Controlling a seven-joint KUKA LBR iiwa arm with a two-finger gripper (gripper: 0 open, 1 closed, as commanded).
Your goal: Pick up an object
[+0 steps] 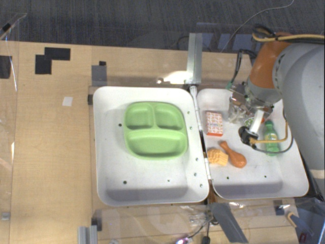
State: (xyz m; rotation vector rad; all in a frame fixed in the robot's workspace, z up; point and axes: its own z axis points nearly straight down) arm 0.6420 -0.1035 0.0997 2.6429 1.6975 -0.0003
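Pick not yet made: gripper (242,113), finger state indeterminate, poised above right bin (284,182) near carton (214,123); drumstick (233,154), corn (217,157) unlifted.

A robotics lab: a wooden table (51,151) with two white bins (109,187), metal brackets (195,55), loose cables (254,19), grey carpet (101,14).

green tray (155,130) in left bin (109,151); gripper (242,117) over right bin (284,179).
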